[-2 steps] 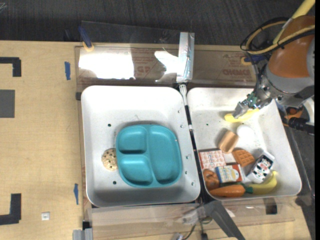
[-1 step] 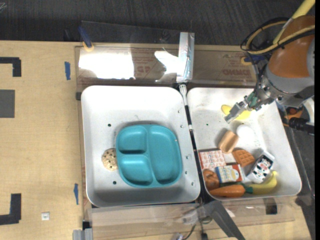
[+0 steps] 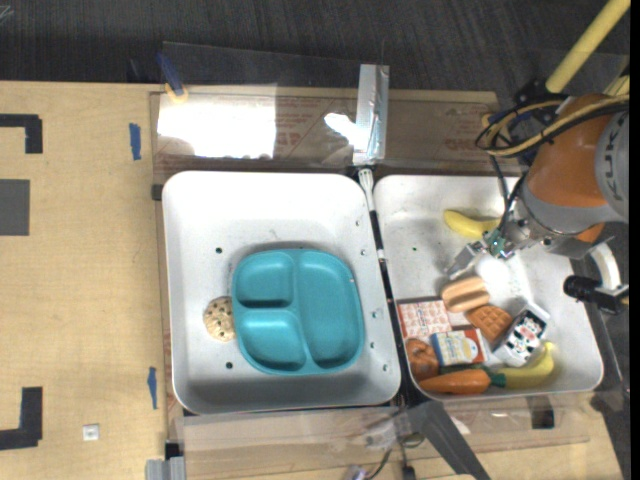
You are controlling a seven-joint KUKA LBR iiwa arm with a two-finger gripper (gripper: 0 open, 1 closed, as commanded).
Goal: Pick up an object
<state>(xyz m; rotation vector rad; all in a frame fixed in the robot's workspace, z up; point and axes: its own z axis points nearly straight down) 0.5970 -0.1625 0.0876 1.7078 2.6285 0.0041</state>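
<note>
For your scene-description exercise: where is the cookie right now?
In the camera view, the cookie lies in the left bin, on its floor against the left edge of the teal divided tray, toward the bin's near-left corner.

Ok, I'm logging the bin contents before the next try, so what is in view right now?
Bins: two, white, side by side on the bench.
Tray: one, teal, three compartments, left bin.
Cookie: one, tan, left bin, against the tray's left edge.
Bananas: two, yellow, right bin; one near the top, one at the lower right.
Bun: one, tan, right bin, middle.
Waffle: one, orange-brown, right of the bun.
Boxes: about three, printed, right bin's lower part.
Carrot: one, orange, right bin's front edge.
Arm: one, grey with orange band, from the right.
Claw: one, over the right bin, above the bun.
</note>
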